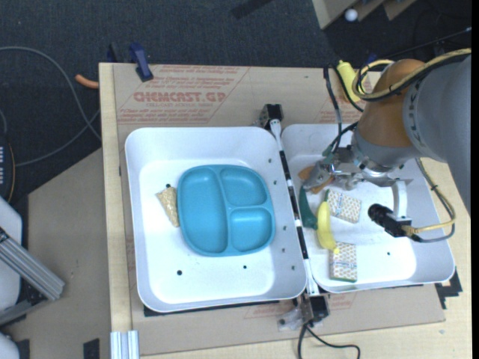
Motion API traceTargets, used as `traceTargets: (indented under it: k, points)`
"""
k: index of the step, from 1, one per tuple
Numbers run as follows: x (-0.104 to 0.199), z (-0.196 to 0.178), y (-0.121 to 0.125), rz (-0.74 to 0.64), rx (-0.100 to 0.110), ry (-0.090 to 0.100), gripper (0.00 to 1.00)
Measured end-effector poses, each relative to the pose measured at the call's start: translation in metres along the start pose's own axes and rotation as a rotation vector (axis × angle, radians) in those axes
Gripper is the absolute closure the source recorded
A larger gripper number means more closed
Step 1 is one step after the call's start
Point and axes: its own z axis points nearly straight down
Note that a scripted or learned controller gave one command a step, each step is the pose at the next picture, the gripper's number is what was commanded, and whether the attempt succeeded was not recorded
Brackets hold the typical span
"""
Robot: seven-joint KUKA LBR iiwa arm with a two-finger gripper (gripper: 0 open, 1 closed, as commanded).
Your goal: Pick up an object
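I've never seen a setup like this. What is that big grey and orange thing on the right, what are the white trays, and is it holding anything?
You are looking down at a slant from one fixed camera above a workbench. The grey and orange thing is a robot arm reaching in from the right; a program moves it to pick things up. Its claw hangs low over the right white bin, and I cannot tell whether it grips anything. That bin holds a yellow banana, two small patterned packets and a green item by its left wall. The left bin holds a blue divided plate and a small tan sponge-like piece.
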Motion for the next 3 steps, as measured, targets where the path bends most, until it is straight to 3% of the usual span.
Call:
traceTargets:
  k: [1, 2, 3]
  points:
    - [0.003, 0.000, -0.074, 0.001, 0.003, 0.000, 0.00]
    - [0.003, -0.009, -0.073, 0.001, 0.001, 0.001, 1.00]
    - [0.075, -0.100, -0.032, -0.002, 0.001, 0.001, 1.00]
